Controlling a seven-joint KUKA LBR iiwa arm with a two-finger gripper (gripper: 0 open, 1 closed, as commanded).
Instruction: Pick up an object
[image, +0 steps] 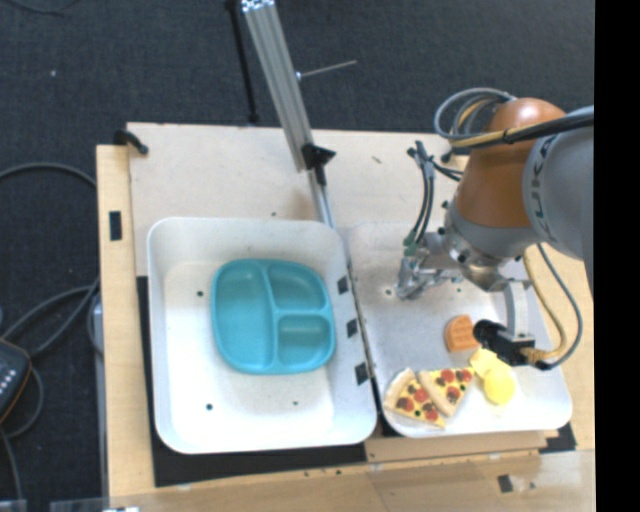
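Note:
My gripper (412, 281) hangs over the upper left part of the right bin (400, 330), its metal fingers pointing down-left toward bare bin floor, with nothing visible between them. An orange toy piece (459, 333) lies below and to the right of it. Two pizza slices (430, 394) rest near the bin's front edge. A yellow toy (494, 378) sits to their right, partly under a black part of the arm.
A teal divided plate (272, 314) lies in the middle of the left bin (180, 400). A metal pole (290, 100) slants up from between the bins. The arm's orange band (500, 170) looms over the right bin's back.

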